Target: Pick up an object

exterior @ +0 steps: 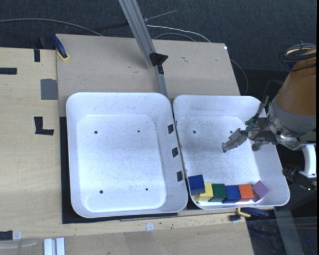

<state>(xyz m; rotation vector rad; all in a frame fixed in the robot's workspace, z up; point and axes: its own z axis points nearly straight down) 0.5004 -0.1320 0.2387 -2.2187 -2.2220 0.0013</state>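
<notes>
Fingers nearly closed, gripping nothing, above right bin.

arm: reaching in from right, orange band showing | pincer: low, pointing left

Wooden bench bearing two white bins: left bin and, touching its right side, right bin. Yellow-blue clamp lies beyond the left bin's far-left corner.
</notes>
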